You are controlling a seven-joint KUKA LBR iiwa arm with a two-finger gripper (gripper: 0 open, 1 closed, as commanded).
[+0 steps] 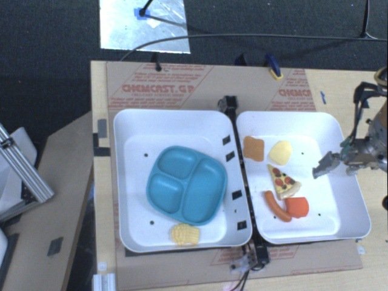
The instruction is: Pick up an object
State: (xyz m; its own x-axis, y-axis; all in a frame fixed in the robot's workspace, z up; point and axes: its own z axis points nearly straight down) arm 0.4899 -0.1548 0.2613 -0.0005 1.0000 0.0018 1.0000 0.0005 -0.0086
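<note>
Two shallow white bins sit side by side on the bench, the left bin (130,162) and the right bin (339,168), joined along a dark seam in the middle. The gripper (323,165) enters from the right and hangs over the right part of the right bin, its grey tip pointing left and downward toward the bin floor. Whether that tip touches the floor cannot be told from this slanted view. Nothing shows at the tip, and how the gripper is set, spread or closed, cannot be told, since it reads as one blurred grey shape. It is apart from every object, with bare white floor between it and the nearest toys. Those toys cluster in the left half of the same bin: a pizza slice (284,182) lies nearest the tip, with a round yellow piece (280,153) above it and an orange-brown square piece (254,148) further left. Below the pizza slice an orange sausage (276,206) lies at a slant, just beside a red-orange block (297,207); the two seem to touch. In the left bin a blue divided plate (187,184) takes up the middle, and a yellow corn cob (184,234) rests near the front wall, just below the plate's edge. Brown cardboard (157,86) printed with red lettering lies under both bins.
</note>
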